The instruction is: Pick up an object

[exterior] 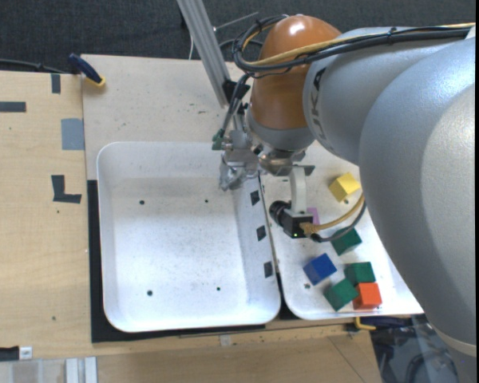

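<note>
The right bin (299, 298) holds one yellow block (344, 187), one blue (319, 268), one orange (369, 295) and three green (341, 294). The gripper (231, 174) hangs over the left bin (176, 246).

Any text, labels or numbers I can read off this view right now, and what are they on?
None can be read. The dark rectangular marks on the divider between the bins carry no letters. The grey and dark tape patches on the bench are blank. The arm has no visible label.
</note>
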Controlling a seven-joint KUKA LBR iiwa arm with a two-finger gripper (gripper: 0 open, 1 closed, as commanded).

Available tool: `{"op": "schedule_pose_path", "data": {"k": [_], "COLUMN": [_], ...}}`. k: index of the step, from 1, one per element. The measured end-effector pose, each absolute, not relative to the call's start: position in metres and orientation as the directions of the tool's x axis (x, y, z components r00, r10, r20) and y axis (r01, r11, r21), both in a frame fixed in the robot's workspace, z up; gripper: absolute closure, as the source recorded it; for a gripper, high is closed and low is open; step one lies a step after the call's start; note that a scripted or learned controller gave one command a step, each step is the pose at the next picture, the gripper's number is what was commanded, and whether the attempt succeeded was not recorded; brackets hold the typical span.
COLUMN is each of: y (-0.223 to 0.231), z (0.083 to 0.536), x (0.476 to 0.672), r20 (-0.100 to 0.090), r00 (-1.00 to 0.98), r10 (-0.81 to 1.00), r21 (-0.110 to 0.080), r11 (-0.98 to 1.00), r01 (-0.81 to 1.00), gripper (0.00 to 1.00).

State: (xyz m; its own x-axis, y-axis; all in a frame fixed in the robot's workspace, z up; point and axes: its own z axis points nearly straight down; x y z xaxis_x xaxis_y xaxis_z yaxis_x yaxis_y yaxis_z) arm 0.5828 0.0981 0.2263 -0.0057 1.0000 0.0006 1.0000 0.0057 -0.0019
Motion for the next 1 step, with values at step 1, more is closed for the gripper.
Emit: {"op": "schedule_pose_path", "data": {"k": [1], "y": [0.0952], "z": [0.2269], "x": [0.5828], "r20": [-0.002], "r00": [-0.002], "r10": [1.0], "r21": [-0.002], "r11": [0.002], "r01": [1.0], "gripper": [0.0]}}
